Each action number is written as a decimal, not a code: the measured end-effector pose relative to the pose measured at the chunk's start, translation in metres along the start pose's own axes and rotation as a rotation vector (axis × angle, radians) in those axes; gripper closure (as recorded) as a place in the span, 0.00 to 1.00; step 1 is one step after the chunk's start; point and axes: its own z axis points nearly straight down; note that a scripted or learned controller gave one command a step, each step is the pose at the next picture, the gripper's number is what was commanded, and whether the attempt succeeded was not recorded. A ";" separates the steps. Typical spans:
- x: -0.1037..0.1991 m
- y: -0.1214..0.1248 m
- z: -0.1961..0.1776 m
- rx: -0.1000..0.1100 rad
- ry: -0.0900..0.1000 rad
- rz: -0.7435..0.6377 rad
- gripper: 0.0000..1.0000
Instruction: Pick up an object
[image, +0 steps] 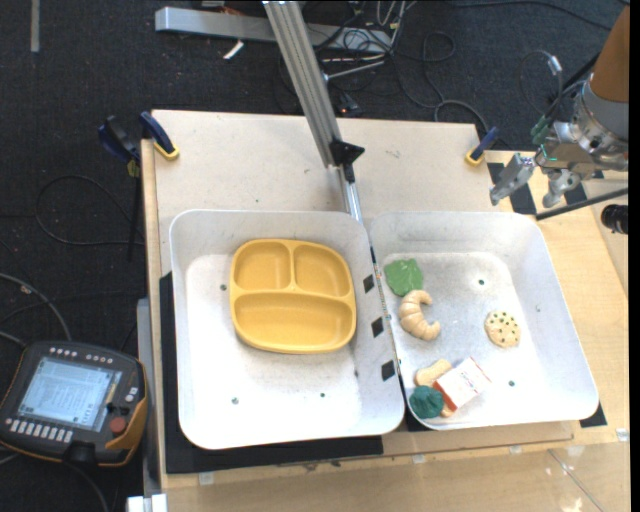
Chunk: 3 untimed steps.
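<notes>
Camera view: the gripper (540, 180) is held above the right bin's (560, 300) far right corner, jaws spread and gripping nothing, well apart from the croissant (420, 314).

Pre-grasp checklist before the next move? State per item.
1. Gripper clear of the bins: ok, it hangs beyond the right bin's far right corner.
2. Fingers carrying nothing: ok, nothing between them.
3. Targets in the right bin: ok, croissant, cookie, green leaf.
4. Isolated pick: ok for the cookie; not ok for the small box, crowded by neighbours.
5. Left bin: yellow divided plate lies flat, ok.
6. Finger opening versus cookie: cannot tell.
</notes>
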 end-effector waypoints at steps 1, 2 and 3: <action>0.000 0.000 0.000 0.000 0.000 0.000 0.00; 0.003 0.004 0.063 0.005 0.001 -0.001 0.00; 0.006 0.002 0.128 0.006 0.002 0.000 0.00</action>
